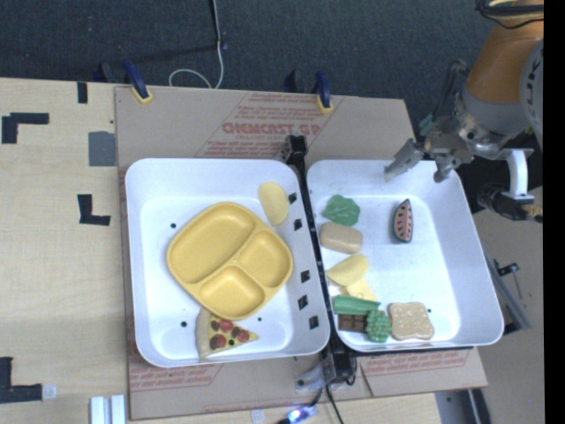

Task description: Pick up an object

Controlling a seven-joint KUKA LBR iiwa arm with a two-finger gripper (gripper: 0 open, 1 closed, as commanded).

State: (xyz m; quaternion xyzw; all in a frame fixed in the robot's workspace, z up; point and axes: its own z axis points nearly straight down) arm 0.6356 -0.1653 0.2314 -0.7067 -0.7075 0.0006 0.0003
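My gripper point(418, 164) hangs over the far right rim of the right bin point(459, 237), fingers spread open with nothing between them. In that bin lie a watermelon slice point(403, 220), a green leafy piece point(341, 209), a tan bread roll point(341, 238), a yellow wedge point(349, 270), a green-and-brown item point(357, 314), a broccoli piece point(380, 326) and a toast slice point(410, 321). The watermelon slice sits just below and left of the gripper.
The left bin point(150, 237) holds a yellow divided tray point(229, 259), a pale yellow piece point(274, 202) and a pizza slice point(221, 333). A black divider point(305, 237) runs between the bins. Blue clamps point(137, 82) and a cable point(212, 25) lie at the back.
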